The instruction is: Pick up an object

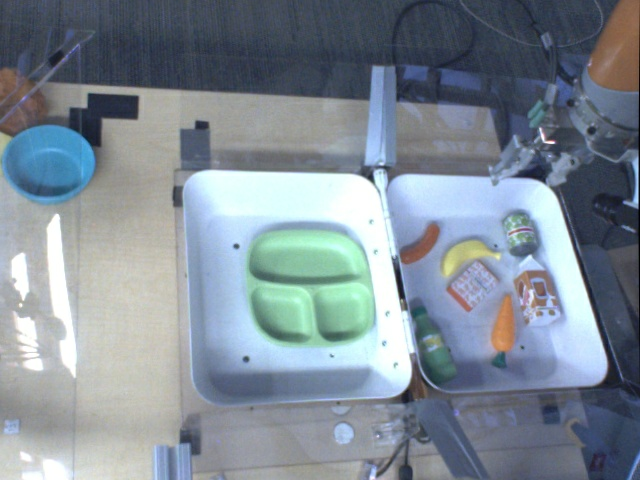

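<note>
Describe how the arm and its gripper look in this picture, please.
The arm is grey with an orange band above the wrist. Thin black cables loop behind it. The gripper is small, pale grey metal with slim parts.

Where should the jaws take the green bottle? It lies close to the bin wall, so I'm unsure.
Probably across the green bottle at mid-body, coming from above. It lies flat along the right bin's left wall, so closing across its narrow width looks easier than along its length, though the wall side looks tight.

Left bin (210,268) with green tray (308,285), right bin (575,268) with sausage (419,242), banana (467,256), can (519,233), carrot (502,328), bottle (433,344), two cartons, gripper (528,160) above its far rim, blue bowl (49,162) on counter (100,348).
</note>
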Tool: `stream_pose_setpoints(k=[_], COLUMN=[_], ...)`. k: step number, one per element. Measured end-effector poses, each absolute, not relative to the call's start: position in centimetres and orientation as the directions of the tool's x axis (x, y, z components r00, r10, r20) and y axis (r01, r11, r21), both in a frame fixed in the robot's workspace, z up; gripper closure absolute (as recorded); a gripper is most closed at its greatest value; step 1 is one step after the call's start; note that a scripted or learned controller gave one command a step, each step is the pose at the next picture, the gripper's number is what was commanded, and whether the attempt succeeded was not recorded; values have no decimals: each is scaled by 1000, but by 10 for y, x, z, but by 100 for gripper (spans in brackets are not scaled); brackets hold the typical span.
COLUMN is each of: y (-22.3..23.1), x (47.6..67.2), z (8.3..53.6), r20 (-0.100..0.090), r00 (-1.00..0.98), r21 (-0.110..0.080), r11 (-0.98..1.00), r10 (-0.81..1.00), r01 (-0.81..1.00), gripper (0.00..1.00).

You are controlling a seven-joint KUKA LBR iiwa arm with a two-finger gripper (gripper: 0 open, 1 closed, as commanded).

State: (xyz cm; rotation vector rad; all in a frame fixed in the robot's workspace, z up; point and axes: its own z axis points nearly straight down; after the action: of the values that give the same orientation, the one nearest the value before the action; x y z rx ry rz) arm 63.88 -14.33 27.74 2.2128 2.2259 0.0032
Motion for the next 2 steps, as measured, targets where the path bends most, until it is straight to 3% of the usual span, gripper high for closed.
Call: stream_pose_setpoints(k=[1,2], y=[-98,-110], x=[577,626], z=[116,88], r20=[0,-3], r00=[-186,-254], r21=[2,9], r11=[186,254], r10=[983,967], r01=[983,967], gripper=[0,0])
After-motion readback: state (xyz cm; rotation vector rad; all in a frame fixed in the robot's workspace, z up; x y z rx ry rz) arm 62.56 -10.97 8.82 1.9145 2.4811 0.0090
